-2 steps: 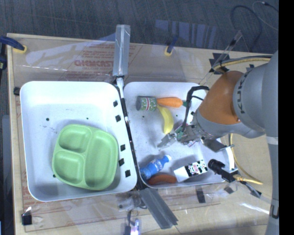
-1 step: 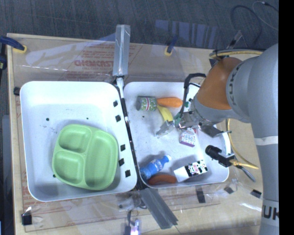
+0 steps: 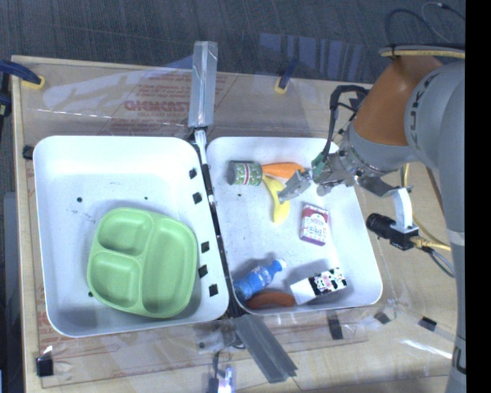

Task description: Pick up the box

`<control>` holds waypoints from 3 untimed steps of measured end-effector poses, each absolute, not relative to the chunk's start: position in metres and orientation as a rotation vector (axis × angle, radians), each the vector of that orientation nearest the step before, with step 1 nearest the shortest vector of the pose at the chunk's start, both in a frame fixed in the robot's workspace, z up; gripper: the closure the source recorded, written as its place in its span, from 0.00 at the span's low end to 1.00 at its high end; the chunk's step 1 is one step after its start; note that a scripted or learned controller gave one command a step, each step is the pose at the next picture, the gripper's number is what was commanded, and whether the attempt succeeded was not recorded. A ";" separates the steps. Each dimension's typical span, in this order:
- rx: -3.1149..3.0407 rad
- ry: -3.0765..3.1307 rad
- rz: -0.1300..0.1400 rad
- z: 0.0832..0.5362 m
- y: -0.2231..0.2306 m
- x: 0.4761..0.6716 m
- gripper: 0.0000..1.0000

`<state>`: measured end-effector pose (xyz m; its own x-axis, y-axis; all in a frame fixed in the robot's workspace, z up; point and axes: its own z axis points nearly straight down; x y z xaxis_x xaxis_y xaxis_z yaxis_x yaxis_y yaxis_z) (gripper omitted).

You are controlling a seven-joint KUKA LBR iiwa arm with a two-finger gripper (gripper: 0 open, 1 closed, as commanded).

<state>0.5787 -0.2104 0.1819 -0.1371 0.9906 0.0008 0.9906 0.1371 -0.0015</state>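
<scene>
My pincer [image 3: 304, 183] hangs over the far part of the right-hand shallow white bin [image 3: 368, 244], just off its far right corner, with my grey arm and its orange band reaching in across the right rim. Whether the pincer is spread or pressed together I cannot tell, as the metal parts blur into one another.

The small flat red-and-white cardboard box [image 3: 314, 224] lies on the bin floor nearer the right rim, about midway between the far and near walls. It sits just nearward of my pincer and apart from it, with bare white floor between us.

Right beside my pincer, toward the far wall, lie a yellow plastic banana [image 3: 277, 198] and an orange carrot-shaped toy [image 3: 283, 170], with a small green-labelled tin can [image 3: 245, 173] on its side beyond them toward the divider.

Along the near wall rest a blue plastic bottle [image 3: 258, 277], a brown rounded item [image 3: 271, 299] and a white carton with black patches [image 3: 319, 286].

In the left white bin [image 3: 57, 170] a light green divided plastic plate [image 3: 143, 260] lies toward the near wall.
</scene>
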 end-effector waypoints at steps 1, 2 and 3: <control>-1.992 -2.426 0.002 0.091 -0.209 0.555 0.00; -2.035 -2.392 0.002 0.157 -0.211 0.536 0.00; -2.080 -2.350 0.003 0.091 -0.210 0.547 0.00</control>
